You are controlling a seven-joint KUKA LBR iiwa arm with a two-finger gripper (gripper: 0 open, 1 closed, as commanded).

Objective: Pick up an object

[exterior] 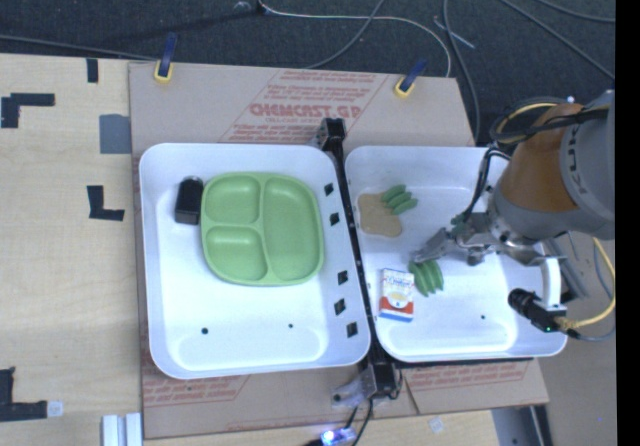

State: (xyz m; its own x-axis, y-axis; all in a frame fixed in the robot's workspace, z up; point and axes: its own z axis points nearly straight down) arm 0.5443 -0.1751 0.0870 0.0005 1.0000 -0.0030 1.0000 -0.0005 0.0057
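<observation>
The right bin holds several small objects. A green pod-shaped toy lies at the back beside a tan round piece. A second green piece lies near the middle, with a small white carton with red and blue print to its left. My gripper reaches in from the right and sits low, directly over the upper end of that second green piece. I cannot make out whether it touches the piece.
The left bin holds a green divided plate and a small black block at the plate's left. A black divider with clips runs between the bins. Cables cross the dark floor behind.
</observation>
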